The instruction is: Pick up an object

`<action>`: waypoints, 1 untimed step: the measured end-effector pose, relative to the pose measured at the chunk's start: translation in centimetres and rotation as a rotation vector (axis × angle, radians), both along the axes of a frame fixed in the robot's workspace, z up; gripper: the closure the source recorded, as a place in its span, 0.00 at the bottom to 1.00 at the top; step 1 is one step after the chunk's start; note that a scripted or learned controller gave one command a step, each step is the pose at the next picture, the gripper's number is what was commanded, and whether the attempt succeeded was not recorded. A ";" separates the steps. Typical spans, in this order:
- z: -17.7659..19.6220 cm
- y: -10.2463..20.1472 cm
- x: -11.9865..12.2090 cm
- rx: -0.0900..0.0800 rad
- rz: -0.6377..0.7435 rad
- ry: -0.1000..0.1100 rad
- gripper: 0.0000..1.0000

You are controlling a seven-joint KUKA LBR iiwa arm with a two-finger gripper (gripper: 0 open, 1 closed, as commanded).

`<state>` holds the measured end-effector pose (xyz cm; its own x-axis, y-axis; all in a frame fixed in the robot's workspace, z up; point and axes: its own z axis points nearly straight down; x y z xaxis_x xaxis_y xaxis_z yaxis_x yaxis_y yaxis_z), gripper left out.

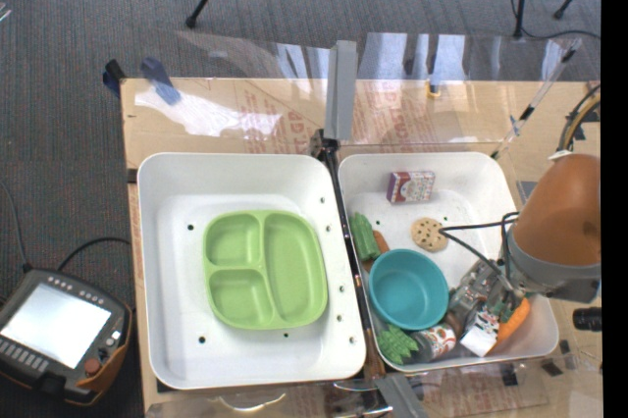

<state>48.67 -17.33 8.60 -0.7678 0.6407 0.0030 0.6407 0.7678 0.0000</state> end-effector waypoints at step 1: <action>0.2 -3.5 7.9 -0.002 -0.017 -0.004 1.00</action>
<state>56.59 -20.88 8.79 -0.7570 0.6534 -0.0013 0.6534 0.7570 0.0012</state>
